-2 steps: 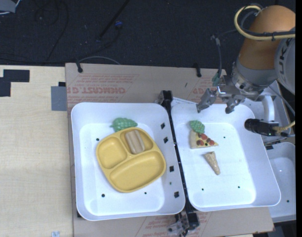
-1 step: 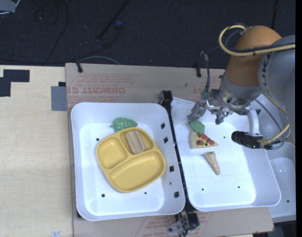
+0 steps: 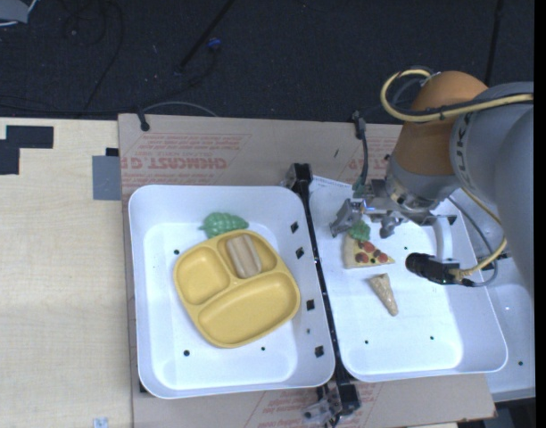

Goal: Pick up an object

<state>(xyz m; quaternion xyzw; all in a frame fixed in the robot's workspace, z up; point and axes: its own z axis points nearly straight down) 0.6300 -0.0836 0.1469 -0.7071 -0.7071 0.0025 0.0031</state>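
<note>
White right bin [image 3: 434, 346]; arm bent low, claw [image 3: 366, 223] spread open above pizza slice [image 3: 366, 255]

- Dark floor [image 3: 255, 43] lay beyond the bench, cables [image 3: 103, 7] trailing across it.
- Pale wooden bench [image 3: 50, 283] stretched left, black marks [image 3: 19, 145] near its edge.
- Printed cardboard sheet [image 3: 210, 154] covered the middle.

Grey arm reaching in from right, gripper [image 3: 366, 220] lowered — fingers spread

Yellow tray [image 3: 237, 294] – smooth, glossy plastic
</note>
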